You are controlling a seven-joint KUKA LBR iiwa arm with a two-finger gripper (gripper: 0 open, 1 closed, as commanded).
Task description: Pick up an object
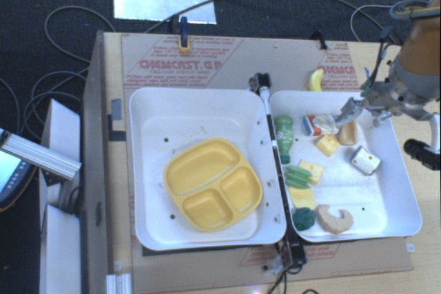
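2 white bins [148, 113], tool [358, 109] over right one, grip state unclear.

Two white bins [207, 103]; the left one carried a yellow divided tray [212, 184]. Right bin: green bottle [283, 137], yellow cheese wedge [327, 144], dark green broccoli [303, 218], tan bitten doughnut [335, 219], red-and-white carton [318, 124]. A yellow banana [315, 80] lay on the brown, red-lettered cardboard tabletop [200, 58].

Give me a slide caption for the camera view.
Gripper hovers over the right bin of toy food; yellow tray sits in the left bin.
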